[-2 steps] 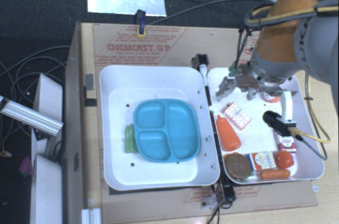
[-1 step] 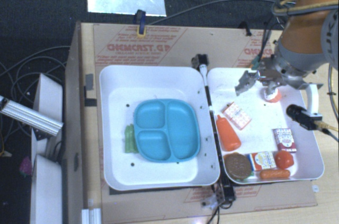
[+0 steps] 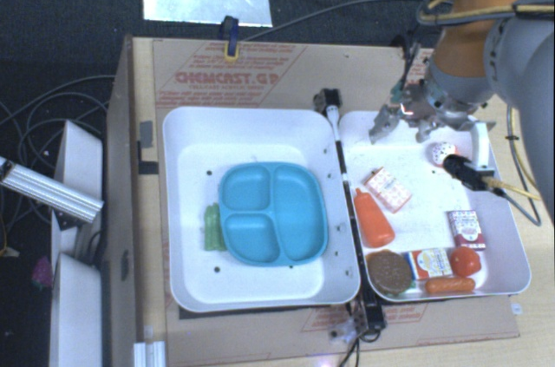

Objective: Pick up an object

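- Camera view: the tabletop [image 3: 260,66], a brown board with red lettering, carries two shallow white bins side by side.
- The left bin [image 3: 186,140] holds a blue divided plate [image 3: 273,213] with three compartments, lying flat near the middle.
- A small green object [image 3: 212,228] lies just beside the plate's left edge, touching or nearly touching it.
- The right bin [image 3: 512,270] holds the loose things.
- An orange bottle-shaped object [image 3: 373,219] lies along that bin's left wall, its narrow end pointing away from the camera.
- A small red-and-white patterned packet [image 3: 388,189] sits just above and to the right of the orange object, tilted.
- A round brown patty-like disc [image 3: 390,270] lies in the near left corner.
- Beside the disc, a small pack with a red and white label [image 3: 431,261] rests, with a red tomato-like ball [image 3: 466,261] right of it and an orange carrot-like stick [image 3: 449,286] along the near wall.
- A red carton [image 3: 466,228] stands near the bin's right side, above the ball.
- A white ball with red marks [image 3: 442,153] lies in the far right part, close to a black part of the arm.
- The arm [image 3: 486,27] comes in from the right; its gripper [image 3: 401,118] is over the far left corner of the right bin.
- Whether the fingers are spread or pressed together I cannot tell; nothing is seen between them.
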### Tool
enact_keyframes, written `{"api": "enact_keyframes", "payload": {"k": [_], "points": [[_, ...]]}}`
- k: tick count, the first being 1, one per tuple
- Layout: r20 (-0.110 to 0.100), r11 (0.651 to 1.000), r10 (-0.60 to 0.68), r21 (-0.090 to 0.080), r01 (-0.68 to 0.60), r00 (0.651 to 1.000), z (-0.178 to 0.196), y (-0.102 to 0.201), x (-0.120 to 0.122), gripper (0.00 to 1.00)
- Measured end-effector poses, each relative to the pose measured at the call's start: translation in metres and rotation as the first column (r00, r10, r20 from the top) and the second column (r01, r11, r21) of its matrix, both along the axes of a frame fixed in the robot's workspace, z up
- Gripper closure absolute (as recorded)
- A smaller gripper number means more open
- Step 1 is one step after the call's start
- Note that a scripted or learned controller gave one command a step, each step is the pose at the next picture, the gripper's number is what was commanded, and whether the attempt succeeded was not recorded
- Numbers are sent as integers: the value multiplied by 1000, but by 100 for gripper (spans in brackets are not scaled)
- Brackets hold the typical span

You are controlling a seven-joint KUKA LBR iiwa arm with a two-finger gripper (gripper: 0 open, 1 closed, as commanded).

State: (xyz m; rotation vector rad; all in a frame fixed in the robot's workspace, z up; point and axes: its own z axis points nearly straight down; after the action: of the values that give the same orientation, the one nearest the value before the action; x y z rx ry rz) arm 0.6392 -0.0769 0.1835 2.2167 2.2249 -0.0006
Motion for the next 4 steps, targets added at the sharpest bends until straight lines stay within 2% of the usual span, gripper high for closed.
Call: {"api": "enact_keyframes", "payload": {"k": [1,2,3,4], "points": [[-1,1000,0,0,0,1000,-69,-8,29,0],[2,1000,0,0,0,1000,-86,-9,30,0],[2,1000,-1,0,1,1000,-99,-7,19,0],[5,1000,2,-1,-2,1000,-87,-7,20,100]]}}
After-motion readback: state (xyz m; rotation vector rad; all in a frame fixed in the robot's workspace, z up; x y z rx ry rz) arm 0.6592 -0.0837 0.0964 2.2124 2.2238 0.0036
